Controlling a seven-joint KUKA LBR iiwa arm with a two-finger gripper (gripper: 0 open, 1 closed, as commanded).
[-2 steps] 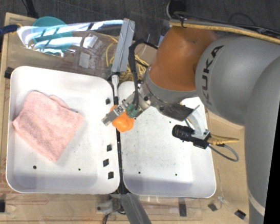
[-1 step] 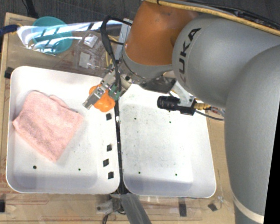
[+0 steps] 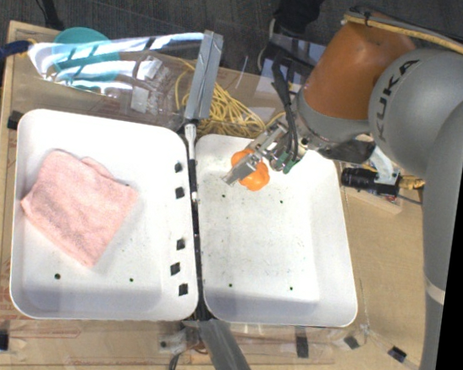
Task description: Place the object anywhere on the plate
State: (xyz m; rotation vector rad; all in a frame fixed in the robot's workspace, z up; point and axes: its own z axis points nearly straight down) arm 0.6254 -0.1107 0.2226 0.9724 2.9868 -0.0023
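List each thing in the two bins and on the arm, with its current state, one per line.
gripper: low over the right bin's far end, fingers at the orange object.
orange object: in the right bin, between the gripper's fingers; lifted or resting, cannot tell.
pink towel: folded, lying flat in the left bin.
left bin: holds the towel.
right bin: holds the orange object.

The object [image 3: 254, 173] is small, round and orange. It sits at the far edge of the right bin [image 3: 289, 265], partly covered from above, so its full shape is not clear.
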